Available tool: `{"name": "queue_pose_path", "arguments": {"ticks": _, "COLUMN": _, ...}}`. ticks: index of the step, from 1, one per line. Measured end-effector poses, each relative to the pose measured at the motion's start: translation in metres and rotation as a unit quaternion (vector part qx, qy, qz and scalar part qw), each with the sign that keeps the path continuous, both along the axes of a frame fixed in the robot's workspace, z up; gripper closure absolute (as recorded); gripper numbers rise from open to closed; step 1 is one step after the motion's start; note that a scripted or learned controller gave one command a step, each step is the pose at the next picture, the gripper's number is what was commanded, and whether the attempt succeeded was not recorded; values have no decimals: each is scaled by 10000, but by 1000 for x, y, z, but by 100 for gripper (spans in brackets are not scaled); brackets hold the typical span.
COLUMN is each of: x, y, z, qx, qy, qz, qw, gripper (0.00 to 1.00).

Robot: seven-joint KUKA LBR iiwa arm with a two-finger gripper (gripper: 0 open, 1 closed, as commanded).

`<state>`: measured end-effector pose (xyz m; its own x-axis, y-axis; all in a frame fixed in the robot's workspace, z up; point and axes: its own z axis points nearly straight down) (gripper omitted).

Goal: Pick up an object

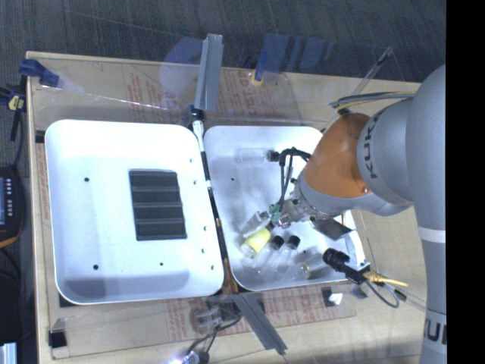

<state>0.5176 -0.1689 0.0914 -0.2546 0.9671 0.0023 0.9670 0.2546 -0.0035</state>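
Lying in the lower middle of the right bin, the yellow object looks like the likeliest thing to be picked. It is small, lumpy and pale lemon, and it is the one strongly coloured piece in a heap of see-through clutter. Its shape is too small and soft-edged to name. A clear, glinting piece lies just beside it on the upper side, and whether the two touch is hard to say.

The gripper hangs low over this same heap, just up and right of the yellow object and near it, which suggests the program has aimed at the densest cluster, not at a lone item. I cannot tell whether the pincer is wide or narrow: its tip is lost against the clear plastic and the wrist above it. Nothing can be seen held in it.

Two small black round pieces sit just right of the yellow object, close enough to get in the way of a grasp. A long clear item lies apart near the bin's upper wall. The arm comes in from the right, its orange band bent over the bin.

The left bin holds one dark ribbed block, flat at its middle, well apart from the gripper.
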Motion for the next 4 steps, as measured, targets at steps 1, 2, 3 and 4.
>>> {"name": "queue_pose_path", "arguments": {"ticks": 1, "x": 1, "y": 0, "z": 10, "qx": -2, "qy": 0, "qz": 32, "qw": 10000, "gripper": 100}}
{"name": "queue_pose_path", "arguments": {"ticks": 2, "x": 1, "y": 0, "z": 10, "qx": -4, "qy": -1, "qz": 34, "qw": 10000, "gripper": 0}}
{"name": "queue_pose_path", "arguments": {"ticks": 3, "x": -16, "y": 46, "z": 1, "qx": -53, "qy": -31, "qz": 90, "qw": 9999, "gripper": 0}}
{"name": "queue_pose_path", "arguments": {"ticks": 4, "x": -15, "y": 49, "z": 10, "qx": -25, "qy": -16, "qz": 138, "qw": 9999, "gripper": 100}}
